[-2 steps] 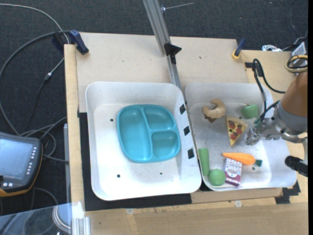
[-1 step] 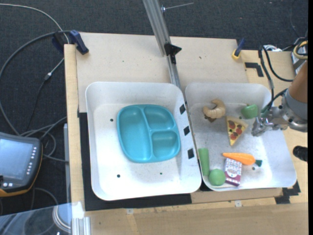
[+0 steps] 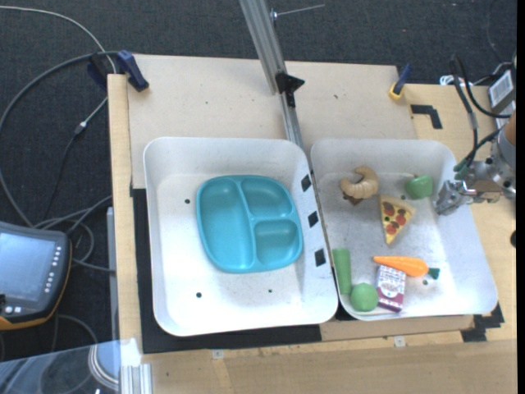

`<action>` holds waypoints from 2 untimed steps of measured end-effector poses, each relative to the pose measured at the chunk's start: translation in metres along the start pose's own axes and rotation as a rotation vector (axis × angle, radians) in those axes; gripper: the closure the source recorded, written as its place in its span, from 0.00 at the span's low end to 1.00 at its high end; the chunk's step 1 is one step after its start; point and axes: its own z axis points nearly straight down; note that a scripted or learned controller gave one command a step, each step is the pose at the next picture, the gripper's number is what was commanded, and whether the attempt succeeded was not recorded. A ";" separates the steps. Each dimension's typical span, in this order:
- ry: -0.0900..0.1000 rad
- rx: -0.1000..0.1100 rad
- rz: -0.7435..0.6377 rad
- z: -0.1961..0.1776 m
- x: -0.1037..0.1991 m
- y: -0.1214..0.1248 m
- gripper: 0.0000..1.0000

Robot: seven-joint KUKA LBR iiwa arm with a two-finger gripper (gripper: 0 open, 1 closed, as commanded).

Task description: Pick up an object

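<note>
Status: pick not begun; right bin (image 3: 484, 269) holds, w/in its walls, carrot (image 3: 401, 264), pizza slice (image 3: 395, 218), green apple (image 3: 418, 186), all loose; gripper (image 3: 449, 197) at bin's right rim, nr the apple, nothing visibly held, grip state can't tell.

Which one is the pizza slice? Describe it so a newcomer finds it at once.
Start at the right-hand white bin, the one without the teal divided plate. Near its middle lies the pizza slice, below and right of the tan knobbly toy and above the orange carrot. It is the only flat yellow triangle, dotted with red.
</note>
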 end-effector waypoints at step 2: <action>0.005 0.004 -0.005 -0.022 0.099 0.004 1.00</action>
